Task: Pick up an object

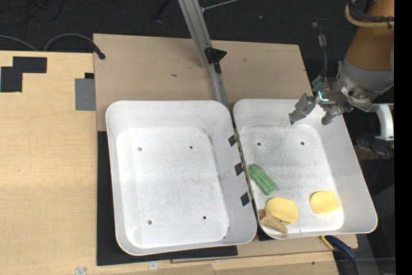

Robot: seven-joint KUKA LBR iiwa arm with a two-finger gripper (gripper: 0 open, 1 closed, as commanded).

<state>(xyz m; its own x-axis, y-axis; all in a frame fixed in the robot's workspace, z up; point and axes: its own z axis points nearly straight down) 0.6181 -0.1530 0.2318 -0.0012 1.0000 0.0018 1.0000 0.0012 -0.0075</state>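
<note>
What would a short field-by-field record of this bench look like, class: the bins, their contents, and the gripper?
left bin: shallow, white
right bin: shallow, white, touching the left one
green object: right bin, by its left wall
yellow objects: one near the front left corner, one to its right, apart
tan piece: at the front rim, touching the left yellow one
gripper: open, over the right bin's far edge, holding nothing

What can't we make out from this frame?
- Gripper, camera view: small and dark, its finger gap is too small to read.
- Tan piece, camera view: partly tucked under the yellow object at the right bin rim; shape unclear.
- Arm, camera view: cut off by the right edge.
</note>
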